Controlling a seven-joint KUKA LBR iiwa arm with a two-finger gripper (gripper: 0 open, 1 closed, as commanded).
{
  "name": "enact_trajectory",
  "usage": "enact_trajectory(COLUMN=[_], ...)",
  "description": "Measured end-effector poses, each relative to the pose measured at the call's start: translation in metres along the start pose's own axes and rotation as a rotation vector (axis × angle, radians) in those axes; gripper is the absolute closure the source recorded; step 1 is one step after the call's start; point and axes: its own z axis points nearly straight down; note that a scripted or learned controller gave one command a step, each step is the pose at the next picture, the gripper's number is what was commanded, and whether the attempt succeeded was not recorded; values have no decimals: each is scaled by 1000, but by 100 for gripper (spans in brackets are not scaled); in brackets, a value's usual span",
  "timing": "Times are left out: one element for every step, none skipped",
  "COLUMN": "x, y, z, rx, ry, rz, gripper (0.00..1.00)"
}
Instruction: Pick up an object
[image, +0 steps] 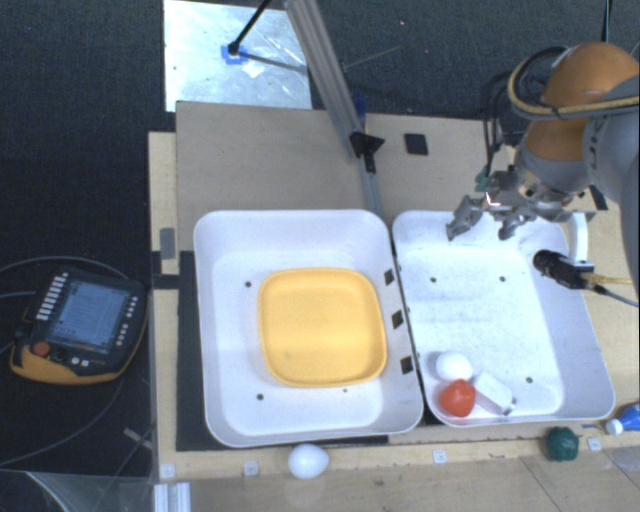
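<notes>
The robot's claw (487, 218) hangs over the far end of the right bin (480, 290), near that bin's back rim, with its 2 fingers spread apart and nothing between them. The grey arm with its orange band (590, 75) rises behind the claw toward the view's right. Directly under the claw the bin floor is bare. The things it could pick up lie well apart from it, at the opposite, near end of the same bin: a small white ball (453, 365), a red ball (458, 398) touching it just beyond, and a white block (493, 393) beside the red ball. Off to the claw's side, in the left bin (225, 300), sits 1 yellow square plate (322, 326). Farther out, past the bins' near rims, a white egg-shaped object (308, 461) and a dark green ball (562, 443) rest on the bench. The likely risk is a close on nothing if the claw descends where it now hangs. The 3 clustered items also crowd a corner, so fingers may strike the bin wall or push a round ball away.
</notes>
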Motion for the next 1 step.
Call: enact_trajectory(x=[-1], y=[-2], z=[62], rx=[3], ry=[0], rz=[0], gripper=[0])
